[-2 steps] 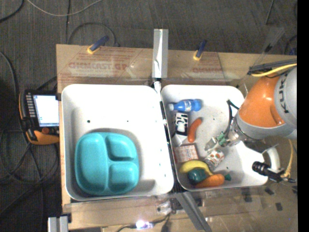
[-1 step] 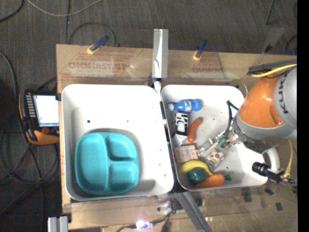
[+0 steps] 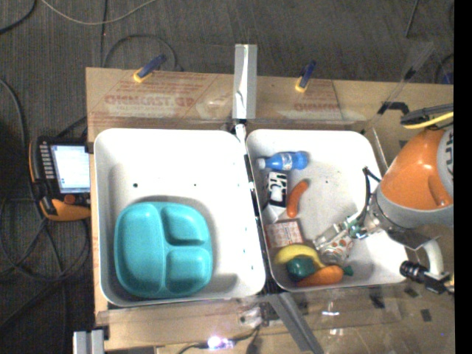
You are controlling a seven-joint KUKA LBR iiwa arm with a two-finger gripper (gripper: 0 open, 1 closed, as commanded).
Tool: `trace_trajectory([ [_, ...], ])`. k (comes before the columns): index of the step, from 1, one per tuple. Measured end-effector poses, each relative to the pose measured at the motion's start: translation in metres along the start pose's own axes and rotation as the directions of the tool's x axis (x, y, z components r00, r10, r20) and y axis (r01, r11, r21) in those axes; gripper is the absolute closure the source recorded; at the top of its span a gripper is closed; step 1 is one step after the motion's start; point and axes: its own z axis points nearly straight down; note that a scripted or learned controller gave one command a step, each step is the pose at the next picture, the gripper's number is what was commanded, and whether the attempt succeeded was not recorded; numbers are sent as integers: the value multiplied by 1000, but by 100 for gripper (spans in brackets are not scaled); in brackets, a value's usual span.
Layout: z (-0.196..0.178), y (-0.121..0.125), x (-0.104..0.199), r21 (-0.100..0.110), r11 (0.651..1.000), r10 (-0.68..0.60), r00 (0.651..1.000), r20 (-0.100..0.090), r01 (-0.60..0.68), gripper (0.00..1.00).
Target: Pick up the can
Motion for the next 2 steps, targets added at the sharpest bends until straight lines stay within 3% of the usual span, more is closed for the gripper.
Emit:
trace_trajectory([
  [1, -7, 1, 0, 0, 1000, -1, 1000, -2, 1, 100],
  [2, -6, 1, 0, 2, 1000, -1, 1000, -4, 1, 0],
])
